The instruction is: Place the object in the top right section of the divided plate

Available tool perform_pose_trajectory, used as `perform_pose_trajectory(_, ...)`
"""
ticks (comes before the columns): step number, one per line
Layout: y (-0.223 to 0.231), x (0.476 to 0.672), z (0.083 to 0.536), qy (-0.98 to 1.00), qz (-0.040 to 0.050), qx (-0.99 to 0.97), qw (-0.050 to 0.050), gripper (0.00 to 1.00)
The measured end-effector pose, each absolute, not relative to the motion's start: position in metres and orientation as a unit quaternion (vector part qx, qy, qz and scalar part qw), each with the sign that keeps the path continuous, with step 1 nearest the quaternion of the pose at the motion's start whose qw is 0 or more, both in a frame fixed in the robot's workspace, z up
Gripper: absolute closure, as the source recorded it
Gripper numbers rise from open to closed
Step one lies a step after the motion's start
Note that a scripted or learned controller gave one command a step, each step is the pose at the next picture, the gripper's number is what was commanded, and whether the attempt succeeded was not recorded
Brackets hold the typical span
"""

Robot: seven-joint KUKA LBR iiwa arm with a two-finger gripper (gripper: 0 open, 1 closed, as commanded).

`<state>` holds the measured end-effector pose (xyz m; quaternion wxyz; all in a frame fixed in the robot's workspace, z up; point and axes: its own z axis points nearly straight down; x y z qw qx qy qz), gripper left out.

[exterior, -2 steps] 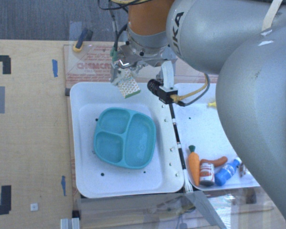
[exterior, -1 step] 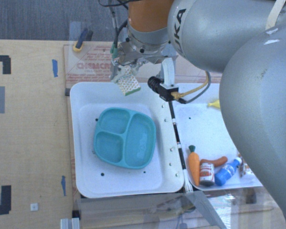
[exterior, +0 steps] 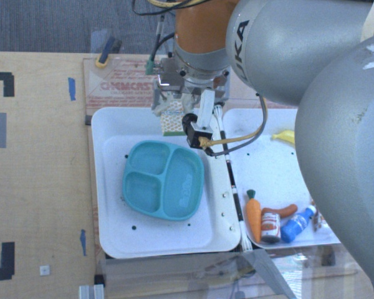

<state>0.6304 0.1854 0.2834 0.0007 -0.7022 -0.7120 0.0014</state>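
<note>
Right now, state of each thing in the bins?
divided plate: upright in the left bin, nothing in its sections
carrot: lying in the right bin
red can: on its side
blue bottle: on its side
yellow item: partly hidden by the arm

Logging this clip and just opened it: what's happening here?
The KUKA arm reaches in from the right, with its gripper over the back edge of the left bin, close to a small green-and-white patterned object. Whether it actually holds it is unclear. The teal divided plate sits in that bin with all sections bare. The right bin holds a carrot, sausage, can, blue bottle and something yellow.
</note>
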Motion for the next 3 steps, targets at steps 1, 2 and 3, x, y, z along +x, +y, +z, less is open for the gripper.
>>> perform_pose_trajectory(1,0.187,0.631,0.294,-0.713,0.001,-0.701,-0.001,1.0)
perform_pose_trajectory(2,0.188,0.631,0.304,-0.714,0.0004,-0.7,-0.002,1.0)
perform_pose_trajectory(3,0.189,0.632,0.314,-0.715,-0.0003,-0.699,-0.003,1.0)
